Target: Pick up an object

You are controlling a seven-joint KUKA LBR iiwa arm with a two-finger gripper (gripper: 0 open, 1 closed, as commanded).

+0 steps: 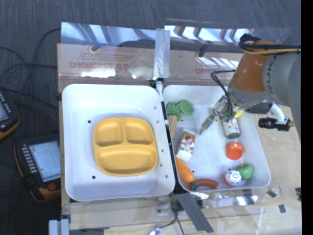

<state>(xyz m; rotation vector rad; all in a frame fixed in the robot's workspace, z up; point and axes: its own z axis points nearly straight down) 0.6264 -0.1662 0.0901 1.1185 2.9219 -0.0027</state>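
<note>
The gripper [211, 122] hangs in the right bin [261, 151] beside a small can [231, 127].

A single fixed camera looks down on the bench from above, at a slight slant, so the far rim sits toward the top of the frame and the near rim toward the bottom. It stands far enough back to take in both shallow white plastic bins: the left bin [73, 131] fills the centre-left, the right bin [259, 153] the centre-right. Dark grey carpeted floor [146, 4] runs across the top of the frame and down the left side. The grey arm with the orange band [254, 72] enters at the upper right.
</note>
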